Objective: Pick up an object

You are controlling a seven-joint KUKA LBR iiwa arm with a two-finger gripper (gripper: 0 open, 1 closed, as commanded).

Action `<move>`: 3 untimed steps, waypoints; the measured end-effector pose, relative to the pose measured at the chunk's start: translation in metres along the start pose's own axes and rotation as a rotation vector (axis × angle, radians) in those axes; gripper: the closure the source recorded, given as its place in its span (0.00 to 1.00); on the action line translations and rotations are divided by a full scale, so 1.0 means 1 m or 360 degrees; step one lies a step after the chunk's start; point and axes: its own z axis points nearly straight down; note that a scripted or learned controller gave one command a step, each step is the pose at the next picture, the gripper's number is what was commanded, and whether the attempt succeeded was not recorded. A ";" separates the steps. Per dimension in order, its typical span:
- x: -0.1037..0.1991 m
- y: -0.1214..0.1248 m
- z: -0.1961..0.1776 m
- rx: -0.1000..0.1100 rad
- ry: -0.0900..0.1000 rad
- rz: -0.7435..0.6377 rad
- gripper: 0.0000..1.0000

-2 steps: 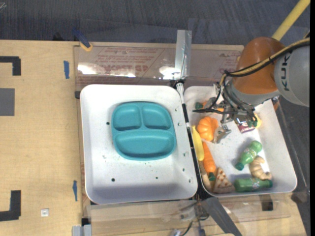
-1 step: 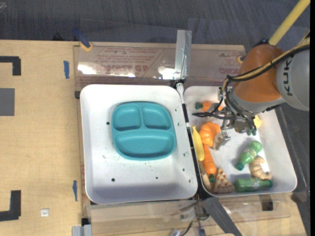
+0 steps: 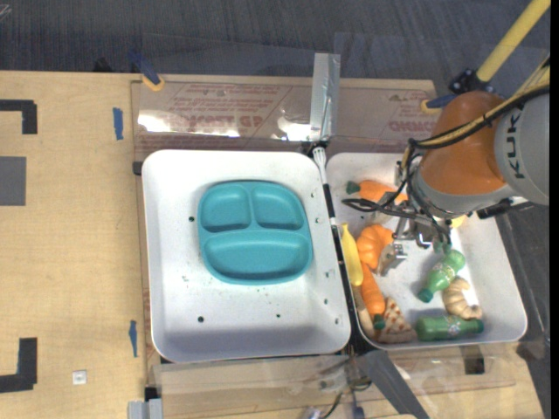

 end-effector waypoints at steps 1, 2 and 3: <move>0.077 -0.047 -0.001 0.0005 -0.0005 -0.0329 0.00; 0.073 -0.046 -0.013 0.0008 -0.0026 -0.0332 1.00; 0.051 -0.131 0.000 0.0006 0.0000 -0.0278 1.00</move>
